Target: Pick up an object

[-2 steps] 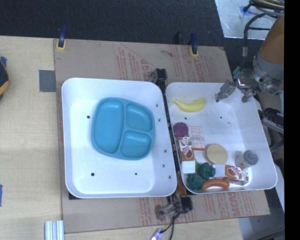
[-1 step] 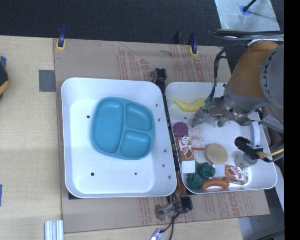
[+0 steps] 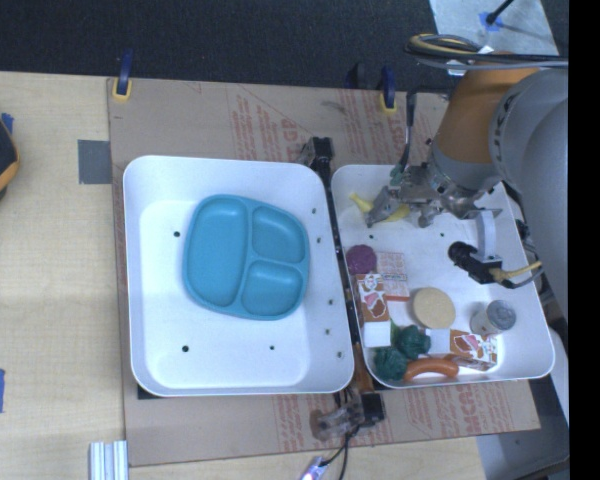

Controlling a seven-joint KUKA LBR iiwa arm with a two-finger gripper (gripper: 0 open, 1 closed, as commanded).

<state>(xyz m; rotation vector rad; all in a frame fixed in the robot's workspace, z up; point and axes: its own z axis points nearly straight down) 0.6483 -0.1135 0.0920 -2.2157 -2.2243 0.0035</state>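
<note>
My gripper (image 3: 398, 215) hangs low over the far left part of the right bin (image 3: 525, 363), its two fingers spread apart and open with nothing between them. A small yellow piece (image 3: 360, 203) lies just left of it. Nearer the front of this bin lie a purple round thing (image 3: 360, 259), a printed carton (image 3: 373, 298), a tan disc (image 3: 433, 307), a green broccoli-like toy (image 3: 410, 342), an orange sausage-shaped piece (image 3: 431, 369), a grey cap (image 3: 499, 316) and a small printed packet (image 3: 475, 349).
The left bin (image 3: 155, 358) holds a blue divided plate (image 3: 246, 256). The grey arm with its orange band (image 3: 475, 118) comes in from the upper right above the right bin's far edge. Clamps sit on the cardboard at the back.
</note>
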